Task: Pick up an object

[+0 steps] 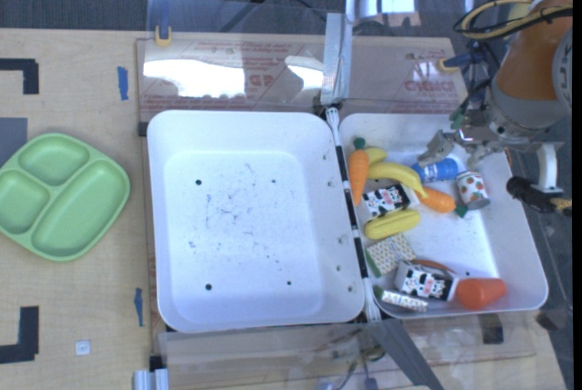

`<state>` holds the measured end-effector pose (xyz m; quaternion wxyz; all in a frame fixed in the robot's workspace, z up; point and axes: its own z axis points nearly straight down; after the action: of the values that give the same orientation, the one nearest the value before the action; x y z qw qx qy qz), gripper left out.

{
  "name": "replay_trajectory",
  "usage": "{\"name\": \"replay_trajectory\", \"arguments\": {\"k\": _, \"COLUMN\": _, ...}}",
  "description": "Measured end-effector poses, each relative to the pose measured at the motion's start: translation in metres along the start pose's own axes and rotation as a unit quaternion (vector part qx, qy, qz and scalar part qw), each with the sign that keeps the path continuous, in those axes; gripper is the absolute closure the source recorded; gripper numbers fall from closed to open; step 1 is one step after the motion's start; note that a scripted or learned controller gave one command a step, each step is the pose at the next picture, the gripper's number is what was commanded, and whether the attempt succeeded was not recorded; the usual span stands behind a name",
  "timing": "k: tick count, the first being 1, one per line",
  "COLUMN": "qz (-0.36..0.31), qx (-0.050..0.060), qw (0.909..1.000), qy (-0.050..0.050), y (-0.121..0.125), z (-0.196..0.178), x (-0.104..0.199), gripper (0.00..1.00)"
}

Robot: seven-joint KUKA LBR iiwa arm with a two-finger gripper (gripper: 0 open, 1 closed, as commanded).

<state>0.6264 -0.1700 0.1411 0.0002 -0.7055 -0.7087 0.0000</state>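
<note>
Hovering over right bin point(509, 238), gripper point(466, 141) just above blue bottle point(440, 169) among toy food; finger spread impossible to tell. Nothing lifted yet: closing, grasping, raising all remain.

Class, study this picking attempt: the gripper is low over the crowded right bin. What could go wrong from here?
1. The toys lie packed together: the blue bottle near the gripper touches a banana, so the fingers may catch or shove a neighbour.
2. The small can sits just beside the bottle and might get knocked aside.
3. The gripper works near the right bin's back wall, risking a scrape.
</note>
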Motion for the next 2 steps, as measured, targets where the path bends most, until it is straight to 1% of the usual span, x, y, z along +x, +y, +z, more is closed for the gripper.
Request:
{"name": "replay_trajectory", "arguments": {"k": 1, "qz": -0.131, "qx": -0.002, "qw": 0.9914, "qy": -0.001, "y": 0.004, "z": 0.055, "x": 0.028, "gripper": 0.00}}
{"name": "replay_trajectory", "arguments": {"k": 2, "qz": -0.181, "qx": -0.001, "qw": 0.9836, "qy": 0.000, "y": -0.014, "z": 0.055, "x": -0.016, "gripper": 0.00}}
